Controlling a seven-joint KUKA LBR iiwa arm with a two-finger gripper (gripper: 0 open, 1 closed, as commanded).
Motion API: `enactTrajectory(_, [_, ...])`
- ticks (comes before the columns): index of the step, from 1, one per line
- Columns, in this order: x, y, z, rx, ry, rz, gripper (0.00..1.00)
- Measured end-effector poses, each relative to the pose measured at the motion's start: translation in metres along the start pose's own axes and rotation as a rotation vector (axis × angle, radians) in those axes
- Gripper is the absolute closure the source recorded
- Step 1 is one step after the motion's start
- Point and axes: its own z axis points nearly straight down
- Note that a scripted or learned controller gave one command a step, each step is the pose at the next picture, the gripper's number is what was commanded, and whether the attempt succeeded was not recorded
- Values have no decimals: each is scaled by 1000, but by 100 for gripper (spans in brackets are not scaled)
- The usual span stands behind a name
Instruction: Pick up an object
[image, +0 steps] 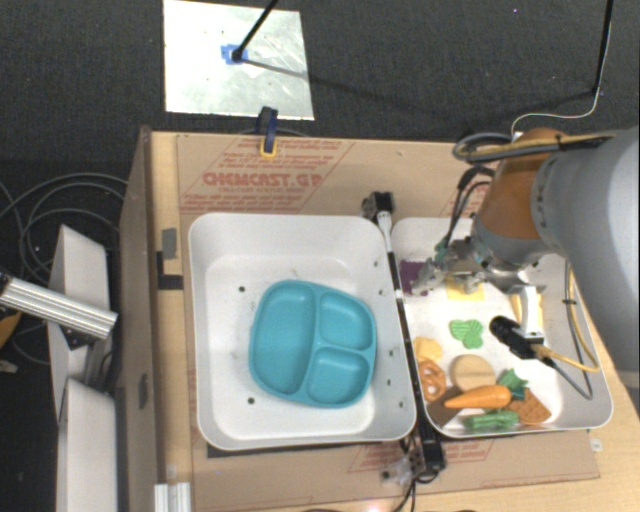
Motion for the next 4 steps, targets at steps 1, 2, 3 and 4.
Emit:
enactTrajectory(1, [-20, -51, 1, 13, 1, 11, 0])
enactTrajectory(2, [-20, 59, 0, -3, -1, 2, 0])
enactTrajectory(3, [-49, -14, 1, 13, 1, 13, 0])
enactTrajectory(4, [-34, -71, 1, 14, 2, 10, 0])
